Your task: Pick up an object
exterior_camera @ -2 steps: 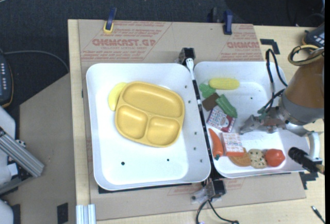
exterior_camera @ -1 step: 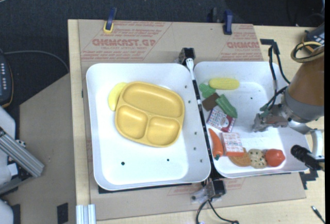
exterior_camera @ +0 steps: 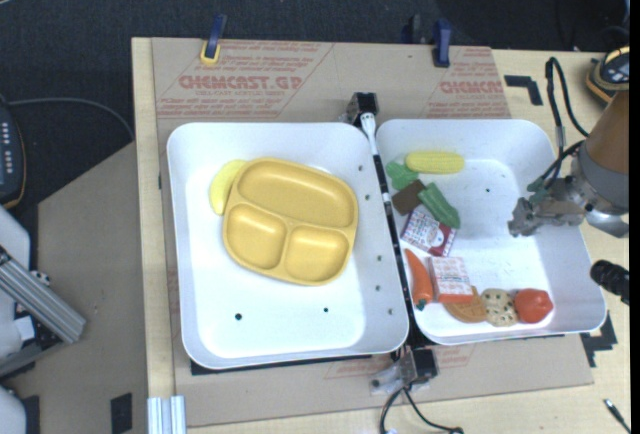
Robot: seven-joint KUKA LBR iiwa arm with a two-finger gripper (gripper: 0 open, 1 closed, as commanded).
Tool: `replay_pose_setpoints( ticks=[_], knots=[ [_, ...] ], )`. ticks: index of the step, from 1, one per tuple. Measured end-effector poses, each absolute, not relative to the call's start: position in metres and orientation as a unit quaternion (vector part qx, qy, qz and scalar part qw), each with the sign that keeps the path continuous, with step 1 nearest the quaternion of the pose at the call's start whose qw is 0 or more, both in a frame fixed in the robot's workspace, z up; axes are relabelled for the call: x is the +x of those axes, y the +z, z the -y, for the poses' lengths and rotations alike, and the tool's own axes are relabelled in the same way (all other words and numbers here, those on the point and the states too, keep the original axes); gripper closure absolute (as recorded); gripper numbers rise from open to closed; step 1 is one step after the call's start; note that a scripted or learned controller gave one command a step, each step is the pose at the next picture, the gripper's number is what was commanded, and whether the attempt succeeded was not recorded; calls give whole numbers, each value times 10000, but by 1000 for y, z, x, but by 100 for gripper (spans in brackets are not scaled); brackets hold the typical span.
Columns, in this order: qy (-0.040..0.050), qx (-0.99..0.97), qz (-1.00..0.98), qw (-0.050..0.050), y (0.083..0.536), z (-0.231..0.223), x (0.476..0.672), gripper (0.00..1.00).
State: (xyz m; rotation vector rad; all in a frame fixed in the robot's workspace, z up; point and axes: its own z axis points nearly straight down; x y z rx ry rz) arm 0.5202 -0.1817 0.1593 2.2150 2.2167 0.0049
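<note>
End effector [exterior_camera: 527, 218]: mine, over the right bin's [exterior_camera: 500, 144] right side; whether it is spread or pinched, I cannot tell.
Objects: corn cob [exterior_camera: 434, 162], green piece [exterior_camera: 438, 205], red packets [exterior_camera: 428, 231], carrot [exterior_camera: 419, 278], cookie [exterior_camera: 496, 306], tomato [exterior_camera: 533, 304], mostly along the bin's left and lower edges.
Risk: closing on bare bin floor; smooth, rounded plastic could slip.
Left bin [exterior_camera: 195, 252]: glossy yellow divided tray [exterior_camera: 290, 221].

two bins, one tray, several toy foods
two white bins [exterior_camera: 200, 222]; one yellow divided tray [exterior_camera: 290, 220]; at 3 o'clock one corn cob [exterior_camera: 435, 162], one carrot [exterior_camera: 419, 278], one tomato [exterior_camera: 534, 304], one cookie [exterior_camera: 496, 306].
</note>
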Motion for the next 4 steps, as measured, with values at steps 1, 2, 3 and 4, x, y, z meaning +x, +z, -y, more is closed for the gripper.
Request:
replay_pose_setpoints(
  ticks=[1, 2, 3, 4],
  knots=[
    [15, 7064, -7078, 35, 207, 178, 529, 100],
    [10, 7066, -7076, 25, 226, 178, 530, 100],
    [13, 7052, -7090, 16, 219, 143, 567, 100],
    [23, 7049, -7093, 20, 232, 100, 602, 100]
  ],
)
